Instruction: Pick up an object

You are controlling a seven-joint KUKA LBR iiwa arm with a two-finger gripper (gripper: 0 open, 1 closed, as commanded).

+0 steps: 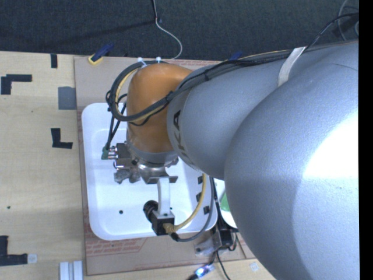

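Whether the jaws are open or closed cannot be told: they hang below the wrist, and the camera sees their mount from above and nothing between them. The end of the arm is a metal flange (139, 169) with a white bracket (165, 197) and a dark block (156, 213) below it. These sit over the left white bin (96, 156), towards its right side and its nearer edge.

The orange band (152, 107) stands directly above the flange. Behind it, the grey arm (274, 150) spreads across the right half of the view. Black cables (119, 107) loop round the band's left side, and a yellowish hose (189, 217) curls under the dark block towards the bin's near rim.

As for an object to pick up, the clearest candidate is a green patch (224, 205) in the narrow gap between the arm and the left bin, where the second bin (228, 219) begins. Too little of it shows to say what it is. A small dark speck (120, 212) lies on the floor of the left bin, apart from the dark block, and it is too small to tell what it is.

The left bin rests on a brown cardboard sheet (81, 98) laid on the pale wooden desk (35, 174), which carries black tape marks (58, 140). A blue and yellow clip (100, 52) sits at the desk's far edge, against the dark backdrop (76, 10).
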